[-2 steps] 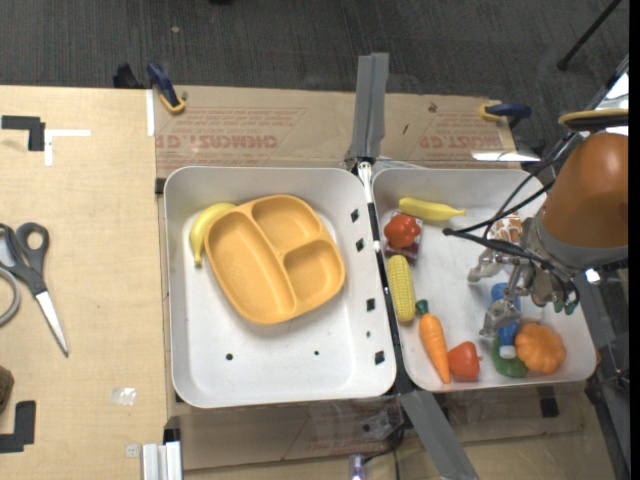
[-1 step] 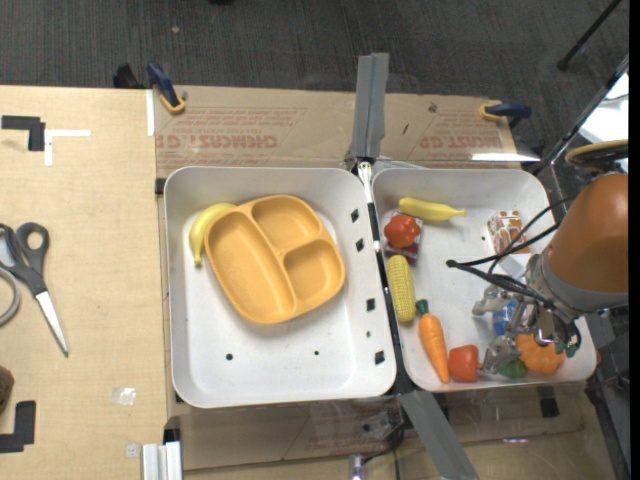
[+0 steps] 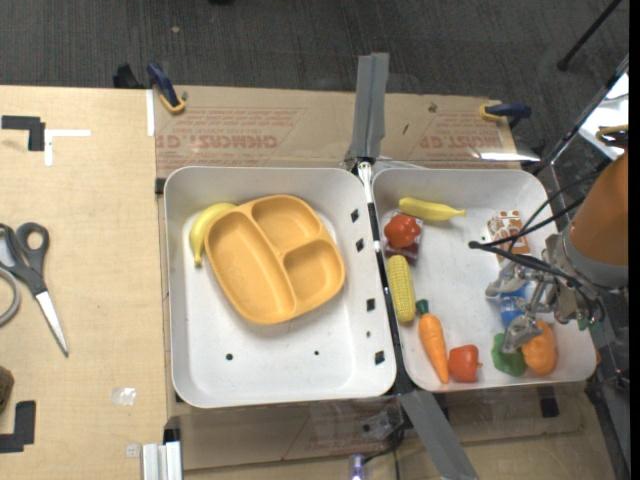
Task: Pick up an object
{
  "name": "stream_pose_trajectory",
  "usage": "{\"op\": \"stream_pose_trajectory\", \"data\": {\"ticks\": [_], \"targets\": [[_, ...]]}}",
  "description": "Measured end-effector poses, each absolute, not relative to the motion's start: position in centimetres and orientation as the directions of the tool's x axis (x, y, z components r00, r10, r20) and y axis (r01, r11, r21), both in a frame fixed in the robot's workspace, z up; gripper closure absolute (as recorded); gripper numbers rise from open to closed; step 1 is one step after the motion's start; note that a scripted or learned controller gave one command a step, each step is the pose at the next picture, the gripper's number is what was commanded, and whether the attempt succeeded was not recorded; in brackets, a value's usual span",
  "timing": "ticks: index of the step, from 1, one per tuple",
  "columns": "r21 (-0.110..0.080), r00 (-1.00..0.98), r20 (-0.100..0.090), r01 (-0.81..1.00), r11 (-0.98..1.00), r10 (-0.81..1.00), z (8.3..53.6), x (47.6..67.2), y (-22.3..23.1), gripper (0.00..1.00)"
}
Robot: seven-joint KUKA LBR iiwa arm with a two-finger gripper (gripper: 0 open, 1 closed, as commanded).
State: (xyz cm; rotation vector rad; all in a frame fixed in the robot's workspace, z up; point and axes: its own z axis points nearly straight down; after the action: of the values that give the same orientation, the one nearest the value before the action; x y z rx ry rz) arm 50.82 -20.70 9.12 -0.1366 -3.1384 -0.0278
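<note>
Directly under pincer (image 3: 520,336): green-orange toy (image 3: 524,356), touching.

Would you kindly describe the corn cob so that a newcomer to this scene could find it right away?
Look in the right white bin, along its left wall beside the divider between the two bins. The corn cob lies there lengthwise, just below the red tomato and above the carrot. It is the only pale yellow piece with rows of bumpy kernels; the banana nearby is smooth.

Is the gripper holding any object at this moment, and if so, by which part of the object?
It cannot be told. The gripper is low in the right bin, over the green and orange toys; nothing shows clearly between its fingers.
</note>
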Motion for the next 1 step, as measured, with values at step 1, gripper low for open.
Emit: {"op": "stream_pose_trajectory", "data": {"ticks": [1], "targets": [[0.019,-0.997,-0.001,0.084,0.996,0.084,10.05,50.95,-20.50,1.00]]}}
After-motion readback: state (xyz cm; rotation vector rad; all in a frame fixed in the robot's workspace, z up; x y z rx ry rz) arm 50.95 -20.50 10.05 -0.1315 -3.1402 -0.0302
